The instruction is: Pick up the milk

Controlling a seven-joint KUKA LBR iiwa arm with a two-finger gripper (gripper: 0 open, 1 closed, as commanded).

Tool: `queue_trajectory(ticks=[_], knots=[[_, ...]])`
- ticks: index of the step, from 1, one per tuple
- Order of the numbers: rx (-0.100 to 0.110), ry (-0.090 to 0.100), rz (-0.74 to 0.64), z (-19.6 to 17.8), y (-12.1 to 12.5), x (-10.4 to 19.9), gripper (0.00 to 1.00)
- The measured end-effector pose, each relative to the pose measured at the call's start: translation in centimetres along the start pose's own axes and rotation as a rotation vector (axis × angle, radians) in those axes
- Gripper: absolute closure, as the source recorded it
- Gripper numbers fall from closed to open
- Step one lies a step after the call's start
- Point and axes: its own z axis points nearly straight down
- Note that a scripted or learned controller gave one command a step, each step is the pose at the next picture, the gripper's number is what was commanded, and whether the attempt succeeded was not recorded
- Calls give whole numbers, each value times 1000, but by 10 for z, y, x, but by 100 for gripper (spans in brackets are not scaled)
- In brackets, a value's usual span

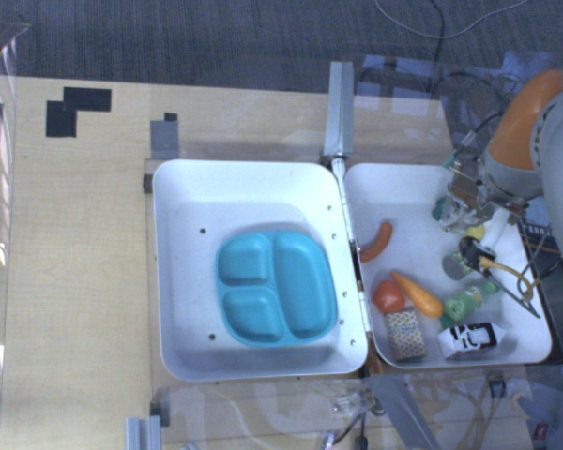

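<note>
Milk (pixel 470 337) lies in the right bin (pixel 408 187), apart from the gripper (pixel 464 212).

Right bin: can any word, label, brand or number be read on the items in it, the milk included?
Milk carton: black marks on its white face, too blurred to read.
Patterned packet: print too small to read.
Nothing else in the right bin bears legible text.

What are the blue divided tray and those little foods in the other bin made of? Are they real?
The blue tray looks like moulded plastic: one even colour, smooth matte surface, rounded compartments. The sausage, tomato and carrot look like plastic toys too, with flat uniform colours and a slight sheen, though that is a guess. The milk could be plastic or card.
</note>
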Motion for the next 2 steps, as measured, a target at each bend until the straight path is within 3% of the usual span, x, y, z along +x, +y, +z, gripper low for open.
queue_trajectory(ticks=[1,2], knots=[[6,-3,-113,-128,32,-1,100],[2,-2,-121,-139,33,2,100]])
